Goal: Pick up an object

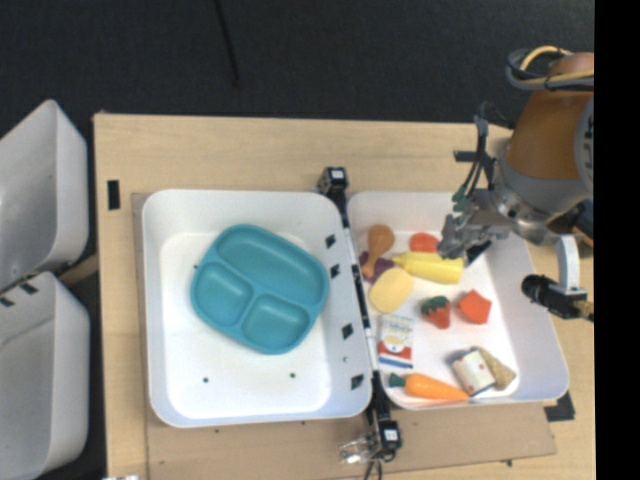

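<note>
The right bin (535, 353) holds several toy foods. Among them are a long yellow piece (432, 266), a pale yellow lump (390, 290), a brown drumstick (379, 238), a red-orange piece (423, 242) and an orange-red block (474, 307). There are also a red piece with green leaves (435, 310), a small white carton (397, 340), a carrot (432, 388) and a tan roll (482, 370). My gripper (462, 240) hangs low over the back of this bin, just above the right end of the long yellow piece. I see nothing held in it.
A blue divided plate (260, 288) lies in the left bin (165, 368). A ridge with black clips (352, 288) separates the two bins. White moulded shapes (35, 228) stand off the bench at the left.
</note>
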Available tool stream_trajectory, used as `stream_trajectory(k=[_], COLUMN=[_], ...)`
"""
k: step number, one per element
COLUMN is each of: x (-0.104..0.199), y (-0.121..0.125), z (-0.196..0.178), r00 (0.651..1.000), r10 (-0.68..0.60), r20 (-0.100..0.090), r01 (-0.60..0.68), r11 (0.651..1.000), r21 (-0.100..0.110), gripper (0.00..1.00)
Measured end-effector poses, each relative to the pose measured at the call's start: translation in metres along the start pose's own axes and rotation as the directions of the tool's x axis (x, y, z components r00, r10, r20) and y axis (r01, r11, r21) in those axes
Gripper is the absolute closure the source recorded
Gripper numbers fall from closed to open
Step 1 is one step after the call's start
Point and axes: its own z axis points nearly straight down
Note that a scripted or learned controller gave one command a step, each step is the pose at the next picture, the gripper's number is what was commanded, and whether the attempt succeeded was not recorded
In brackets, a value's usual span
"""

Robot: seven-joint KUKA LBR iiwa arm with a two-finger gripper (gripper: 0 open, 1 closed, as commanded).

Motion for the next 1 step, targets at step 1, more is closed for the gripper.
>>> stream_trajectory(k=[1], x=[0.0619], y=[0.0023], z=[-0.0104], r00=[1.000], r10=[-0.003], r20=[-0.002], r01=[0.003], r11=[1.000], r21=[-0.003], gripper=[1.00])
